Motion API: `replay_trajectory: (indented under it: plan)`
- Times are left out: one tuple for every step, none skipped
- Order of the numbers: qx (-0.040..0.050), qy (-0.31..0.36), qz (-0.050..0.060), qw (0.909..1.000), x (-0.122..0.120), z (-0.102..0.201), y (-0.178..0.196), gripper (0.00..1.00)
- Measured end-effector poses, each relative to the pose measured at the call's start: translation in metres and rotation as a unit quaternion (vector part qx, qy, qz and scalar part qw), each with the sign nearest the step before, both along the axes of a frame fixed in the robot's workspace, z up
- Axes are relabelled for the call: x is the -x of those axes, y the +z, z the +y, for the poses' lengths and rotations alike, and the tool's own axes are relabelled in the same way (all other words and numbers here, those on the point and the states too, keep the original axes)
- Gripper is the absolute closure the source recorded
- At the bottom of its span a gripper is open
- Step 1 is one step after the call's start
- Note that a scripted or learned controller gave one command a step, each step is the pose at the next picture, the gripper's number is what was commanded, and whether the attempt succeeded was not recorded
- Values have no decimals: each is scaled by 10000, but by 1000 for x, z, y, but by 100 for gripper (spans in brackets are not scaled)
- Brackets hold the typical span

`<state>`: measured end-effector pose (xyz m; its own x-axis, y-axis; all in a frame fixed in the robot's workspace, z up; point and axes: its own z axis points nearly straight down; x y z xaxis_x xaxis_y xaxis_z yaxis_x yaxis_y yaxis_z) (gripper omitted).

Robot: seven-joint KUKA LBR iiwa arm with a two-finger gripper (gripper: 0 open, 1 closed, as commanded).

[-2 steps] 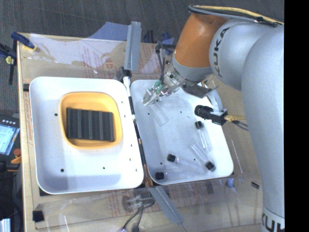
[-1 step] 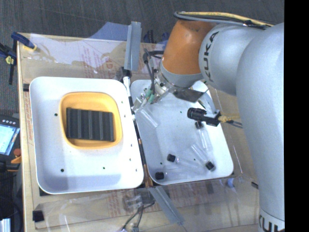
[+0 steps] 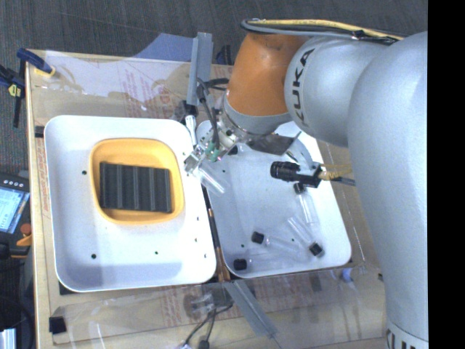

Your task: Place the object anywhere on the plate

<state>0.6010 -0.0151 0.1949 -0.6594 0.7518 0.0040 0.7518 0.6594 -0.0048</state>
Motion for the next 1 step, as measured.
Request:
replay_trajectory:
  plan:
    - [1,-5,-1,10000,0,0,0,0]
